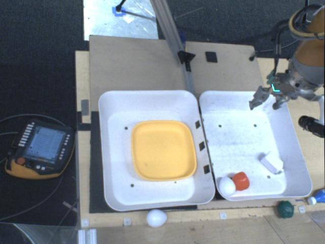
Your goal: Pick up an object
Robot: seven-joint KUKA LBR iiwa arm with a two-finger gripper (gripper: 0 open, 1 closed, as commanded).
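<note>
My gripper hangs over the far right part of the right bin, its two fingers spread apart with nothing between them. In that bin's near part lie a small white block, an orange cup-like piece and a white egg-shaped ball, all well below the gripper in the view. A yellow square plate fills the middle of the left bin.
A second white egg lies on the bench in front of the left bin. A dark green ball and a blue-tipped piece sit outside the right bin's near right corner. A teach pendant rests far left.
</note>
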